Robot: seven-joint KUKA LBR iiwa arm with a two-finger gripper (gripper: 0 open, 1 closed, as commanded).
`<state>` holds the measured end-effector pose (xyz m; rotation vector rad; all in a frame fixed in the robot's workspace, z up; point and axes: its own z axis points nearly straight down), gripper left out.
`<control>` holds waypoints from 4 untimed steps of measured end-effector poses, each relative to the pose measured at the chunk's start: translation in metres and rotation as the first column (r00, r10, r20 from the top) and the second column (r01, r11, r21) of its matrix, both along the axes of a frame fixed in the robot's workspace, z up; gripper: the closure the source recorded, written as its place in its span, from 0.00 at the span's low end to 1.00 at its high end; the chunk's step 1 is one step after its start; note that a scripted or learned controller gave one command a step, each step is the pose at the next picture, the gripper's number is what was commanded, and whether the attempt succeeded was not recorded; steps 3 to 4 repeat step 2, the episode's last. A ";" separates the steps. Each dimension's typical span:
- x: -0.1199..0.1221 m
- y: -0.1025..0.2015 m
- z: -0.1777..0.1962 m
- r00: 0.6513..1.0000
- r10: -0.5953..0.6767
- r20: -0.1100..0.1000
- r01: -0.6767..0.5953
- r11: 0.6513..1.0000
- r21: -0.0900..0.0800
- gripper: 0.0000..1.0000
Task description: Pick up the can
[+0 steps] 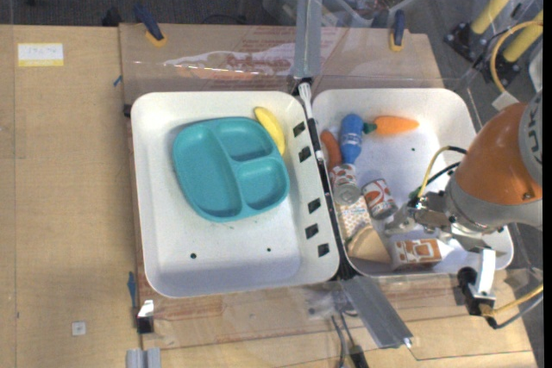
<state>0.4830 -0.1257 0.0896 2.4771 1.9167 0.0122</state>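
Observation:
Two small cans lie in the right bin [448, 103]. One, silver with a red label [345, 183], is close to the divider. The other, red and white [378, 198], lies tilted just to its right. My gripper [404, 220] hangs low in the bin, right beside the red and white can on its lower right side and above a small orange and white carton [417, 252]. The grey wrist and the orange band [500, 159] reach in from the right and hide the bin's right part. No can shows inside the gripper.
In the right bin are also a blue bottle [351, 136], a carrot [395, 125], a red sausage [330, 148] and a tan wedge [366, 246]. The left bin [164, 263] holds a teal divided plate [228, 168] and a banana [270, 127].

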 end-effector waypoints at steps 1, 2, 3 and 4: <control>0.081 -0.065 0.022 1.000 0.000 -0.010 0.000 1.000 0.002 0.00; 0.179 -0.069 0.003 1.000 0.007 -0.001 -0.007 1.000 0.008 0.00; 0.179 -0.069 0.003 1.000 0.007 -0.001 -0.007 1.000 0.008 0.00; 0.179 -0.069 0.003 1.000 0.007 -0.001 -0.007 1.000 0.008 0.00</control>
